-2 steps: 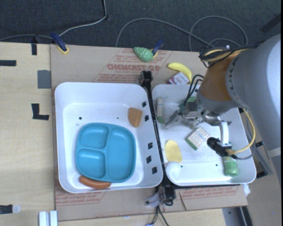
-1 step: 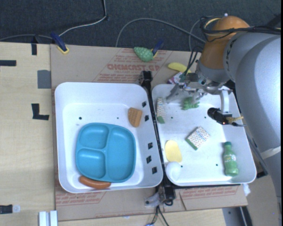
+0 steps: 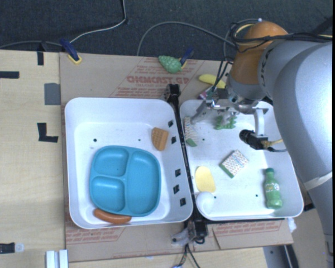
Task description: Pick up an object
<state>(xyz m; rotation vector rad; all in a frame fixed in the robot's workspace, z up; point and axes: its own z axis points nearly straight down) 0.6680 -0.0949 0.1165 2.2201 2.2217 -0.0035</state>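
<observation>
Overhead, end effector point(image 3: 215, 109) near right bin's point(image 3: 287, 175) far rim, finger state unclear, green bottle point(image 3: 272, 188) beside right wall.

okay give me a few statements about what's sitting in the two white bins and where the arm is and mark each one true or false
1. The blue divided plate lies in the left bin. True.
2. The green bottle stands on the blue plate. False: it lies in the right bin, near its right wall.
3. The orange sausage lies beside the plate's near edge. True.
4. The gripper is over the left bin. False: it is at the right bin's far end.
</observation>
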